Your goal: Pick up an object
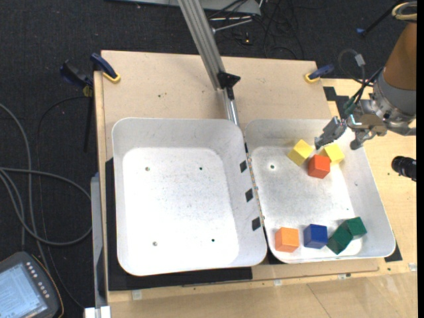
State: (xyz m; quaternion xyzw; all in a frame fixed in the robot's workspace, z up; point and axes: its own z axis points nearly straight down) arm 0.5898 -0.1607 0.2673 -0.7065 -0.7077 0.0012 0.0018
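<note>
end effector (pixel 346 135): fingers seen spread, nothing gripped, poised over right bin (pixel 371 197) far edge | red block (pixel 318 165): located just below-left, flanked by two yellow blocks (pixel 300 152)

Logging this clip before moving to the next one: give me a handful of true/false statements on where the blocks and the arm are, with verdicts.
1. All the blocks lie in the right bin. True.
2. The red block sits alone in the left bin. False: it sits in the right bin, between two yellow blocks.
3. The gripper is above the far right part of the right bin. True.
4. The blue block lies at the bin's far edge. False: it lies along the near edge, between the orange block and the green blocks.
5. The gripper is above the orange block. False: it is near the yellow and red blocks.
</note>
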